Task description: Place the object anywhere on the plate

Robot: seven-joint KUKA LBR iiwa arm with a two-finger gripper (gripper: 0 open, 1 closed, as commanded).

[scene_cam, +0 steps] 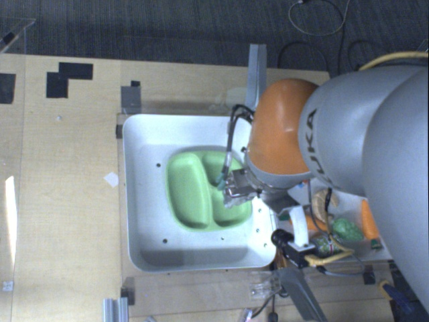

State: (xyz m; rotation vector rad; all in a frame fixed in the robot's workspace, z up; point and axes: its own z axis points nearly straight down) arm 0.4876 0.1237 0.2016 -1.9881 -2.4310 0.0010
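"KUKA" lettering on the grey arm [362,139]; gripper [231,190], finger state seemingly hidden, over the green plate [191,190].

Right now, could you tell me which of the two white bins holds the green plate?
The left white bin, in plain view, holds the green plate. The right bin, largely covered by the arm, holds small objects, among them a green one.

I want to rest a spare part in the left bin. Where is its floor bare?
Bare floor runs along the white bin's left wall beside the green plate, and along its near wall below the plate. The plate's right half is crowded under the gripper and arm.
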